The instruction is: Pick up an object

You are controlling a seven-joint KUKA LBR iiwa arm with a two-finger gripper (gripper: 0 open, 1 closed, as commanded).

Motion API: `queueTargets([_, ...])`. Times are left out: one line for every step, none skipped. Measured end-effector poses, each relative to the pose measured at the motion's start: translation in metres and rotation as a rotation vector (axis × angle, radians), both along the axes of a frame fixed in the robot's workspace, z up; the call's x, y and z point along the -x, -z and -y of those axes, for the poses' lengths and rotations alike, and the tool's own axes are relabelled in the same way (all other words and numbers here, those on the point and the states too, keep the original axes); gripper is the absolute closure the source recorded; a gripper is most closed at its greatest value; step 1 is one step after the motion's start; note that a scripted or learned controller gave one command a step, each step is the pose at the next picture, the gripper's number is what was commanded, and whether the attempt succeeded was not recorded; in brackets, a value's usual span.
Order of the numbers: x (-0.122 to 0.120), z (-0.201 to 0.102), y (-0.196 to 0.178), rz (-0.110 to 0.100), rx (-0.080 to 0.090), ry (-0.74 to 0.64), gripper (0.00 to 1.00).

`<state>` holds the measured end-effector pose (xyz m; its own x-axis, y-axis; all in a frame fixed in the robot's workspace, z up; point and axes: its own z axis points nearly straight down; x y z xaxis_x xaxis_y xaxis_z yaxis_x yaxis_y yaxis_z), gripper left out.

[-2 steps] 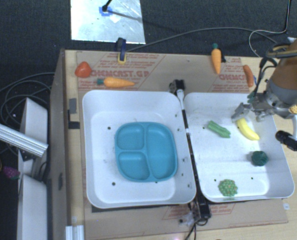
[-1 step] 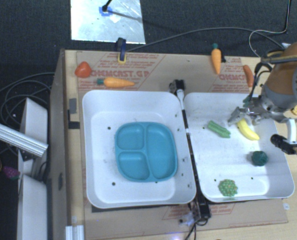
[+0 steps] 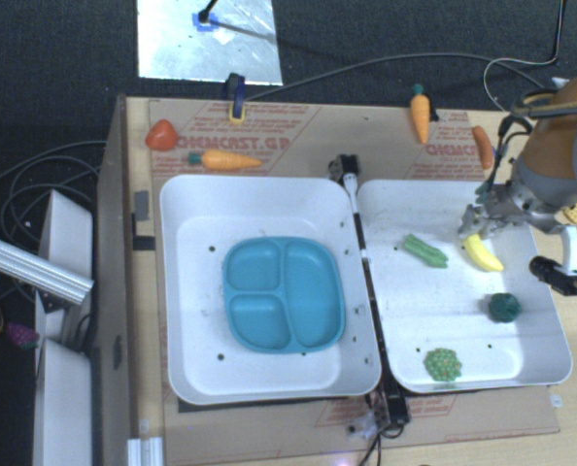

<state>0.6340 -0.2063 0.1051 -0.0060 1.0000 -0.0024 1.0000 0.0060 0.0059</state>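
The right bin [image 3: 531, 357] holds a yellow banana [image 3: 485, 254], a green pod [image 3: 424, 250], a dark teal round piece [image 3: 504, 307] and a light green bumpy cluster [image 3: 443, 364]. My gripper [image 3: 479, 223] hangs low over the bin's upper right part, right at the banana's upper end. The grey and orange wrist covers the area behind it. The green pod lies a short way left of the gripper. The teal piece sits below the banana, toward the front.
A blue divided plate [image 3: 283, 293] lies in the left bin [image 3: 186, 357]. On the cardboard behind the bins rest a red tomato [image 3: 161, 136], two carrots [image 3: 225, 160] [image 3: 421, 115] and an orange sausage shape [image 3: 483, 147]. Cables run along the back right.
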Motion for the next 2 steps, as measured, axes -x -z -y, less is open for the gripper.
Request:
queueTargets([0.043,-0.067,-0.069,-0.001,-0.002,0.001,1.0])
queueTargets([0.055,-0.154,-0.109,-0.003,-0.003,0.001,1.0])
